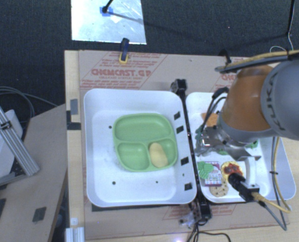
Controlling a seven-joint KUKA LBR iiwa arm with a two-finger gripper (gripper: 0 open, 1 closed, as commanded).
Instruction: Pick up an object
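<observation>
1 arm (250,105) crowding right bin (285,185)

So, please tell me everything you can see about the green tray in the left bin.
The green tray is pale green and looks like smooth plastic, with rounded corners. It has three compartments: one wide across the far side and two smaller on the near side. It lies flat, slightly turned, near the middle of the left bin, resting on the bin's white floor. A yellow oval item sits in the near right compartment. The other two hold nothing visible.
</observation>
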